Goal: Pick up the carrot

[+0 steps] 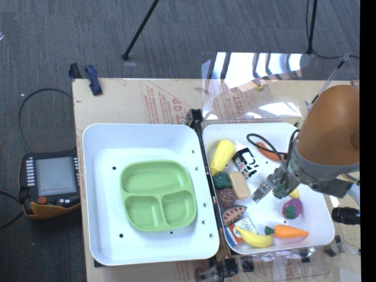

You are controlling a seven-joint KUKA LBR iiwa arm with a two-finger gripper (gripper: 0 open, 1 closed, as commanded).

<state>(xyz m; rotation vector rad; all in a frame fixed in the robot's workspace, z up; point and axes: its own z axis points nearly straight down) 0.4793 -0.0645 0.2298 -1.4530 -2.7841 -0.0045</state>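
Observation:
The carrot [292,232] is orange with a green top and lies flat near the front edge of the right bin [320,219], its tip pointing right. My gripper [271,188] hangs over the middle of that bin, up and to the left of the carrot and apart from it. It hovers close to a tan block [239,184] and a purple grape bunch [291,207]. The grey arm with its orange band [329,128] covers the bin's right side.
The right bin also holds a yellow squash [222,154], a black-and-white card [245,161], a banana [254,238], a brown leaf-shaped toy [234,214] and a black cable [264,144]. The left bin [100,157] bears a green divided plate [158,194]. A teach pendant [51,181] lies on the floor.

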